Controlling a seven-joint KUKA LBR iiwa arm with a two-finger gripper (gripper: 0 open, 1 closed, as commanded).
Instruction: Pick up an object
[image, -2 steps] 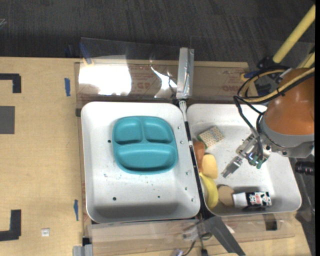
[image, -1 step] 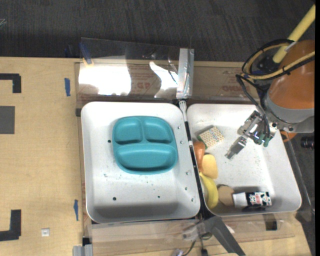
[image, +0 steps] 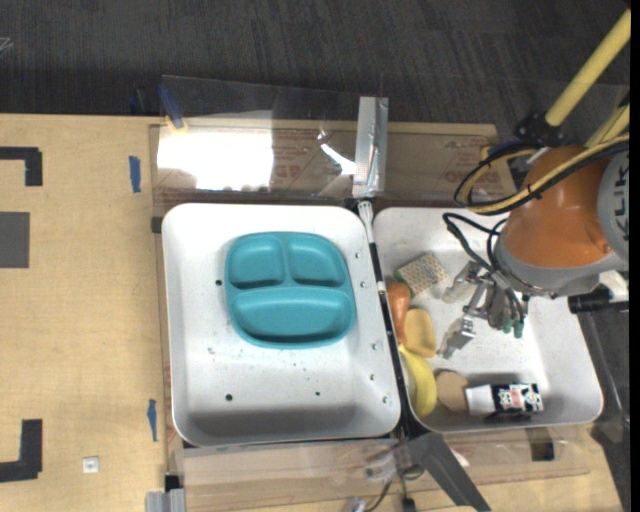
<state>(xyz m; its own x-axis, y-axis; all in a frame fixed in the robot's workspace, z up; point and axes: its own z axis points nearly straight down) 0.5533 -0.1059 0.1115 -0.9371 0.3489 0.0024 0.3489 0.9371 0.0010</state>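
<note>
Nearest the camera, at the bottom edge of the frame, a grey metal bracket (image: 440, 475) and clear plastic bits are seen just below the seam btwn the two bins. Above it, the left bin (image: 200, 380) holds a teal divided plate (image: 290, 288), three compartments, lying flat near the bin's centre; dark specks are scattered on the white floor around it. The right bin (image: 570, 395) holds the pickable items, all crowded toward its left wall and lower edge: an orange carrot-like piece (image: 399, 298) at the top of the row, a pale yellow-tan food piece (image: 417, 330) just below it, a yellow banana (image: 421, 382) below that and touching it, a tan round piece (image: 452, 391) beside the banana, and a small bottle w/ white cap and dark label (image: 505, 398) lying on its side at lower right. A beige textured pad (image: 421, 270) lies near the bin's upper left. The gripper (image: 466, 325) is seen over the middle of the right bin, just right of the pale piece, fingers pointing down-left; nothing is seen btwn the fingers, and whether they are spread or closed can't be told. The arm's orange band (image: 555, 220) sits at upper right, cables looped over it. A clear plastic sheet (image: 260, 150) stands behind the bins.
</note>
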